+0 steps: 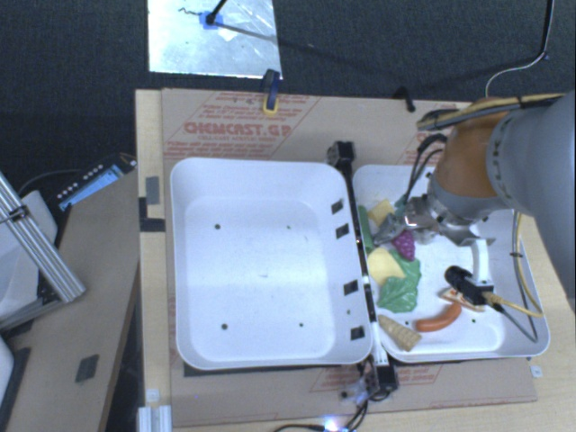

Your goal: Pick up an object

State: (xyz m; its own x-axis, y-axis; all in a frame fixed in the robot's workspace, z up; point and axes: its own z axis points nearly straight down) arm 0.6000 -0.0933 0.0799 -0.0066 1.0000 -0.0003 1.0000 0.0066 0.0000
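The right bin (513, 336) holds several toy foods. A purple grape bunch (406, 244) lies just under my gripper (399, 228), which hangs low over the bin's left part. Beside it are a yellow wedge (381, 211), a yellow chunk (384, 264) on a green lettuce leaf (404, 286), an orange-red sausage (438, 320) and a tan cone piece (399, 332). Whether the gripper touches the grapes is unclear.
The left bin (261, 331) sits next to the right one, with a black-clipped divider (358, 250) between them. The grey arm (513, 165) covers the right bin's upper right. Cardboard (234, 124) lies under both bins.
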